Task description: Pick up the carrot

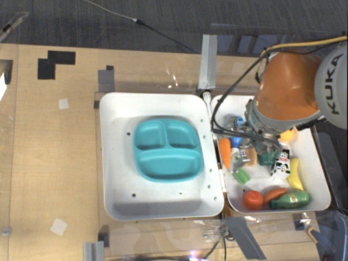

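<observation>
The carrot (224,151) is a slim orange piece lying lengthwise against the left wall of the right bin (321,174). My gripper (243,156) hangs below the arm's orange band (286,88), low over the middle of that bin. It sits just to the right of the carrot, very near it. The wrist hides the part of the bin behind and under it.
Around the gripper lie a green piece (242,175), a red tomato (252,199), an orange-red pepper (274,193), a green vegetable (289,200), a banana (295,174) and a blue item (236,142). The left bin (117,200) holds a teal divided plate (166,148).
</observation>
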